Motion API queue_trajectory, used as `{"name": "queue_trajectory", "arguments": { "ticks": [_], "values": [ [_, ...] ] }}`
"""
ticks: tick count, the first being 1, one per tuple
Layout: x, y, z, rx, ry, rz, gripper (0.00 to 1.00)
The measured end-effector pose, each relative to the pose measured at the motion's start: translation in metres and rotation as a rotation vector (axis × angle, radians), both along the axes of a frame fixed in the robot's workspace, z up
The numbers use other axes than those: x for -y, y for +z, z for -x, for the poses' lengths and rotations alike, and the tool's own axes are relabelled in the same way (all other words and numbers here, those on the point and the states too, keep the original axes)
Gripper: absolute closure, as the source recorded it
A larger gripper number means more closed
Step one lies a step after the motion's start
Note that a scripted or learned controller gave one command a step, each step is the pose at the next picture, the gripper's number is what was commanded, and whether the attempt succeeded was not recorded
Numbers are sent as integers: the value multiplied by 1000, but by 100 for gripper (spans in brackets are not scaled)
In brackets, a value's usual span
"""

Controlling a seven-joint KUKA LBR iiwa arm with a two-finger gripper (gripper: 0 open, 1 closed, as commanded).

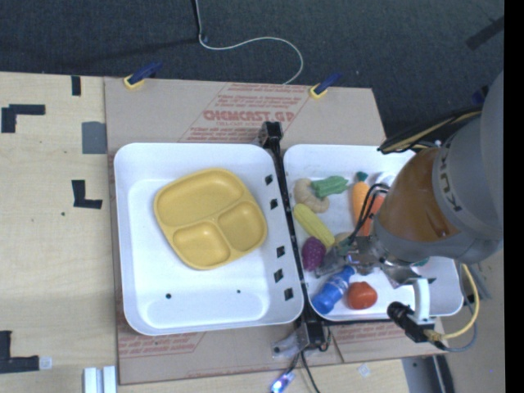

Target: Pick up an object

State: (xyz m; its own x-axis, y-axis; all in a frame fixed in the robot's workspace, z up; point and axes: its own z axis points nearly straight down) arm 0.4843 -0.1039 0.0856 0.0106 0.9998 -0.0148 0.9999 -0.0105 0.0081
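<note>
Purple plastic grape bunch (313,253) is lying in the right white bin (446,303), just left of the end effector (342,258), apparently touching it; its finger state I cannot tell.

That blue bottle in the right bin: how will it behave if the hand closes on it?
The blue bottle lies on its side and looks round, so it may roll. Its smooth surface could slip. The tomato lies close beside it, so a push might nudge that too.

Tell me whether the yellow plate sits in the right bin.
No. The yellow plate lies in the left bin.
</note>
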Motion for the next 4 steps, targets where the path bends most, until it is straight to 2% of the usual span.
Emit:
{"name": "queue_trajectory", "arguments": {
  "ticks": [1, 2, 3, 4],
  "values": [
    [-5, 10, -3, 6, 5, -6, 100],
    [-64, 103, -77, 2, 20, -16, 100],
    [-144, 169, 3, -9, 21, -19, 100],
    [-170, 283, -1, 0, 17, -16, 100]
  ]
}}
